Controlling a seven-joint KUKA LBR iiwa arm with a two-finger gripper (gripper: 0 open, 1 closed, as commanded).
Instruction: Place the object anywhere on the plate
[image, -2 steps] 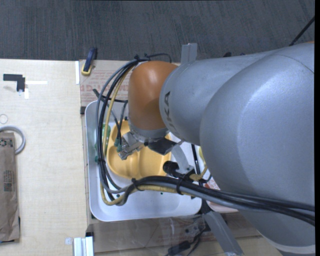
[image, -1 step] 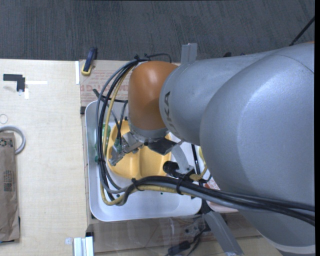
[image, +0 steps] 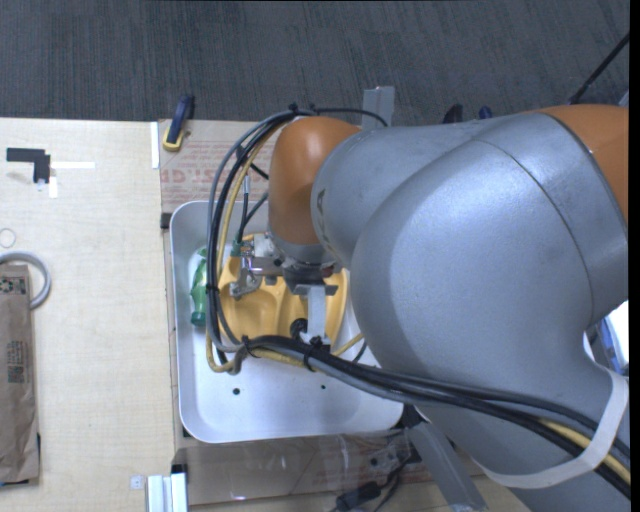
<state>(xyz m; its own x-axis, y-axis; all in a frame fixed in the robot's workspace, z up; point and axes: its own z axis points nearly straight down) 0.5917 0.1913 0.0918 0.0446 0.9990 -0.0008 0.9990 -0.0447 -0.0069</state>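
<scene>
A yellow plate (image: 245, 312) lies in the upper half of the white bin (image: 262, 405), mostly covered by the arm. A green object (image: 200, 288) rests against the plate's left edge, near the bin's left wall. My gripper (image: 285, 278) hangs directly over the plate, just right of the green object, with black and yellow cables looping around it. The grey arm and its orange band hide the right part of the plate and the bin.
The wooden bench (image: 90, 300) stretches left of the bin. On it lie a brown paper bag (image: 15, 380), a metal ring (image: 35, 275) and a black bracket (image: 30, 160). A yellow-and-black tool (image: 180, 122) sits above the bin's top left corner.
</scene>
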